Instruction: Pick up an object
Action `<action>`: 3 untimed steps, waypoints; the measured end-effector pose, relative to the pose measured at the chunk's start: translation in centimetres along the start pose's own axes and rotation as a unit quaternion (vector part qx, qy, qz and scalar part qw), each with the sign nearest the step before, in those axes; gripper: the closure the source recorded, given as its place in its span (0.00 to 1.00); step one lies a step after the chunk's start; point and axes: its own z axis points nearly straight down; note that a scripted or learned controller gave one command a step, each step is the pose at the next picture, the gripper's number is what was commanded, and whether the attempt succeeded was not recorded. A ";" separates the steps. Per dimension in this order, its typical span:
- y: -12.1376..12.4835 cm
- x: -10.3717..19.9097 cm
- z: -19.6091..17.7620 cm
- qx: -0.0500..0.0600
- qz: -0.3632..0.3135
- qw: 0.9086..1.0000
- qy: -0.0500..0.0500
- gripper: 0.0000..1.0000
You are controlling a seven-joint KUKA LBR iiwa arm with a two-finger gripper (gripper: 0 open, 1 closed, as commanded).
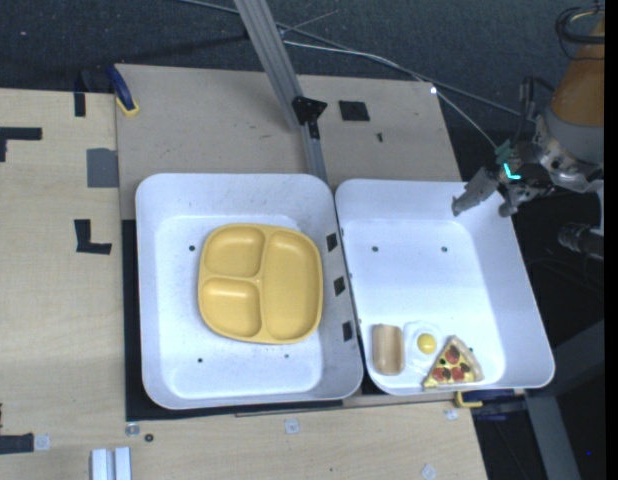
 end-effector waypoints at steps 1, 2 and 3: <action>0.1 0.0 -0.1 -0.001 0.000 1.000 0.000 0.00; -0.8 0.0 5.9 0.001 0.000 1.000 0.000 0.00; -0.9 -0.5 10.4 0.001 0.000 1.000 0.000 0.00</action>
